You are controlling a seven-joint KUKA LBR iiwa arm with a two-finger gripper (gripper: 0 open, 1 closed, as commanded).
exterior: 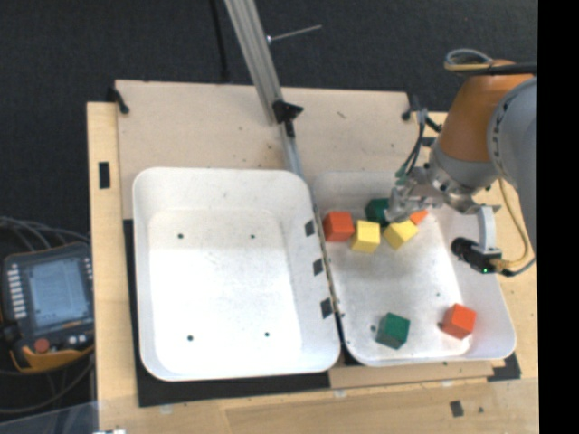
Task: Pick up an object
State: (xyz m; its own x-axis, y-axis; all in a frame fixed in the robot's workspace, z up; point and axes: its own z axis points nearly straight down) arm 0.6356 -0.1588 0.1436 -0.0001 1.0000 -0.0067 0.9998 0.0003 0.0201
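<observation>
The right bin (425,351) holds several small blocks. An orange block (339,226) and a yellow block (366,236) sit side by side near its left wall. A second yellow block (402,233) lies tilted just right of them, with a dark green block (376,211) behind it. My gripper (404,202) hangs low over this cluster, right above the tilted yellow block and beside the green one. A sliver of orange (418,216) peeks out under the gripper. Nearer the front lie a green block (393,330) and an orange block (459,320).
The left bin (163,197) lies beside the right one, with a divider wall between them. A slanted metal rail (258,52) reaches down toward the bins' shared back corner. A teach pendant (50,301) sits off the bench at left. A cable loops beside the wrist.
</observation>
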